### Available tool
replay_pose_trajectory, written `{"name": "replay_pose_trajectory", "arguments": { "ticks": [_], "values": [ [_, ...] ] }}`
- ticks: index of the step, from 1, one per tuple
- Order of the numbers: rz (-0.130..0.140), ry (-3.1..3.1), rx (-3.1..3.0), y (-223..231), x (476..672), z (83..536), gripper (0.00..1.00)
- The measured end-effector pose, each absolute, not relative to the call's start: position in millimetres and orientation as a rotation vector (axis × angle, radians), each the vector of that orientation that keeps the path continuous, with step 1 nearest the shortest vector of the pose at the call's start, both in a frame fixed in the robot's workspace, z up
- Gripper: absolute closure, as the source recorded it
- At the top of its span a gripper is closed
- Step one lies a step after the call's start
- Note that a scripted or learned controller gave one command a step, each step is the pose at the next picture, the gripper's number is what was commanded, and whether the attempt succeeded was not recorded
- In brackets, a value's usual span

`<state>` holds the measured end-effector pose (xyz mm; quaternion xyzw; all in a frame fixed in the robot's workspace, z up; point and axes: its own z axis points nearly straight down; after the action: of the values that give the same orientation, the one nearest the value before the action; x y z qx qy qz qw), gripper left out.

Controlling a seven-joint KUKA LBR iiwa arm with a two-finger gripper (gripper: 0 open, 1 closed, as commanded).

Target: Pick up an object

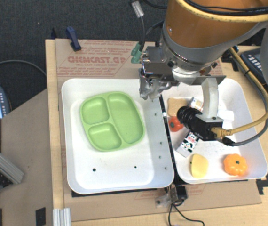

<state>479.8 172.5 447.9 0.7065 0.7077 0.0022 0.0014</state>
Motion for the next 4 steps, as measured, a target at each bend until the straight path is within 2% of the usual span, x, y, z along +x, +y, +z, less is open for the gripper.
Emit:
{"name": "replay_pose_trajectory", "arguments": {
  "ticks": [1, 2, 3, 4],
  "values": [
    [0.011, 2.222, 2.216, 173, 480.2, 458, 1.0],
    [-0.027, 2.222, 2.232, 147, 476.9, 276, 1.0],
    [-0.008, 2.221, 2.227, 138, 492.1, 254, 1.0],
    [0.031, 2.223, 2.21, 178, 479.8, 433, 1.0]
  ]
}}
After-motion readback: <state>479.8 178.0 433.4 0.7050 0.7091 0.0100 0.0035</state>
